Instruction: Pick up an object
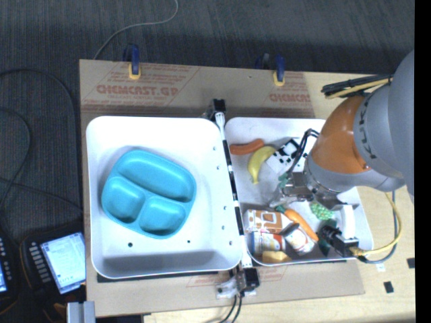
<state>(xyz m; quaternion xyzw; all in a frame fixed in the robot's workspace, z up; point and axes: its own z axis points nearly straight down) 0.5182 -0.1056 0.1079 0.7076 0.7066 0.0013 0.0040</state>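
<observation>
Two white bins side by side, blue divided tray (pixel 148 192) in left bin (pixel 111 130), claw (pixel 294 188) low over right bin's (pixel 363 231) clutter beside banana (pixel 258 161), grip state unclear.

The left bin (pixel 101 180) holds a blue divided tray (pixel 148 192) near its middle. In the right bin (pixel 367 231), a banana (pixel 259 161) and orange sausage (pixel 246 146) lie toward the far left corner, a carton (pixel 264 222) and carrot (pixel 301 223) along the near edge. The arm's gripper (pixel 294 188) hangs over the bin's middle.

Dark grey carpet (pixel 269 19), brown board (pixel 168 89), loose black cables (pixel 20 133)
</observation>
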